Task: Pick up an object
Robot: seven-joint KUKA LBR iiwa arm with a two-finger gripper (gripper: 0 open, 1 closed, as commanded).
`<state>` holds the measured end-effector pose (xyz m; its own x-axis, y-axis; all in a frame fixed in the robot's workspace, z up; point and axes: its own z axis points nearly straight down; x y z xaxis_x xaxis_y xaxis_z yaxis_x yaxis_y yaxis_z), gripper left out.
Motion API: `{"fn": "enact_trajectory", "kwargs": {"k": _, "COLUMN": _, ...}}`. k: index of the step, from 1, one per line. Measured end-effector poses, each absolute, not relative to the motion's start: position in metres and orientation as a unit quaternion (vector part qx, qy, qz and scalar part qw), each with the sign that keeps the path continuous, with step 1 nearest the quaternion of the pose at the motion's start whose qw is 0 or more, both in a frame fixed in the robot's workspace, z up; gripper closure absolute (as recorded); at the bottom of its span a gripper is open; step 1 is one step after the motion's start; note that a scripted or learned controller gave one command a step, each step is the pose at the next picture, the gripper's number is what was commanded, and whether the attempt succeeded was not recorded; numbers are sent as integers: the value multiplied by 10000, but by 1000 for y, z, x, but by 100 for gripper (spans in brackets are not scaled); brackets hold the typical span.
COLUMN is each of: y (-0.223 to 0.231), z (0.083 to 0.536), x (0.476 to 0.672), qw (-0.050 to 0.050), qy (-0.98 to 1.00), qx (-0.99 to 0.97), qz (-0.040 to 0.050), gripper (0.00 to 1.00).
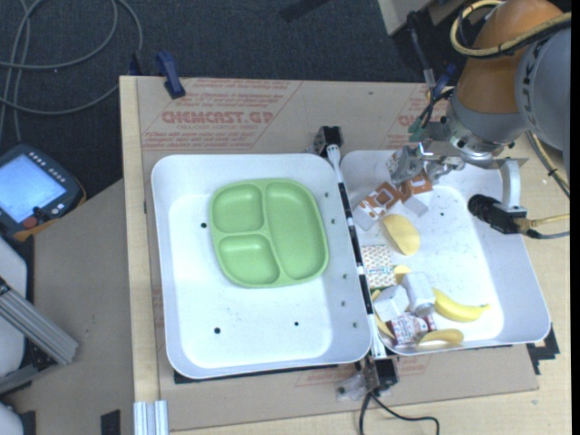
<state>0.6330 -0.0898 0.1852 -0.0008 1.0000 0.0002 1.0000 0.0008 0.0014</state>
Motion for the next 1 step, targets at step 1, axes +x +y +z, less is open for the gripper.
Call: {"fn": "enact_trajectory", "kwargs": {"k": 1, "y": -38, "z": 215, "x": 619, "qw": -1, "qy": 7077, "qx": 7065, "qz": 3, "gripper": 100}}
